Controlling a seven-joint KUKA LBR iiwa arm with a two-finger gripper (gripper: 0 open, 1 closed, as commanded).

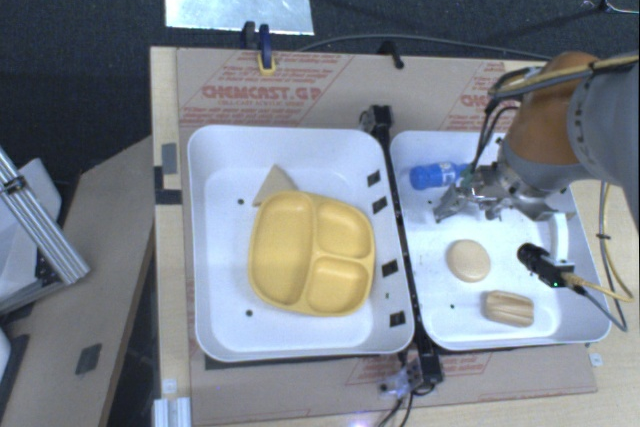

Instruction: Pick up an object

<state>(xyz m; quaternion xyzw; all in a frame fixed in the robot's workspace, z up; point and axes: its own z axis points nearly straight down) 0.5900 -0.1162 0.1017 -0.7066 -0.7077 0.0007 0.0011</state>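
While the hand [462, 198] sits low in the right bin [585, 320], I cannot tell its state. I see nothing gripped, so I judge the pick not yet done. Candidates: blue bottle [432, 176] at 10 o'clock of the hand, round cream piece [468, 260] at 6 o'clock, tan block [508, 307] beyond. Yellow tray [310, 253] occupies the left bin [215, 315].

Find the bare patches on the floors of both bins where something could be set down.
Left bin: bare strip left of the yellow plate. Right bin: bare near-left corner, beside the round bun and long roll. Crowded around the gripper and blue bottle.
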